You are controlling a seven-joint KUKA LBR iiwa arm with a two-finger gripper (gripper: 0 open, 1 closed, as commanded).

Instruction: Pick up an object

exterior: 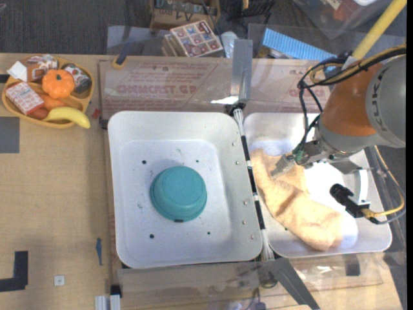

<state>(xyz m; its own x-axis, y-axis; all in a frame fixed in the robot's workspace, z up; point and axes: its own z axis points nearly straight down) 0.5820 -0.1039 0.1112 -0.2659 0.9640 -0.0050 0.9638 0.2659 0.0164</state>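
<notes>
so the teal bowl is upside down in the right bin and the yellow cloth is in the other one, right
Not quite: the camera view shows the teal bowl upside down in the left bin. The yellow cloth lies in the other one, the right bin.

Soft, nubbly pale-yellow cloth [298, 206], matt, rumpled, in right bin [377, 241]. Smooth matt teal plastic bowl [179, 192], upside down, in left bin [122, 173]. Both bins white plastic w/ slight sheen, left one scuffed & speckled. Bench top [51, 205] matt light wood/board. Glossy orange band on arm [352, 105], grey shell above semi-gloss. Gripper [288, 163] dull metal.
</notes>
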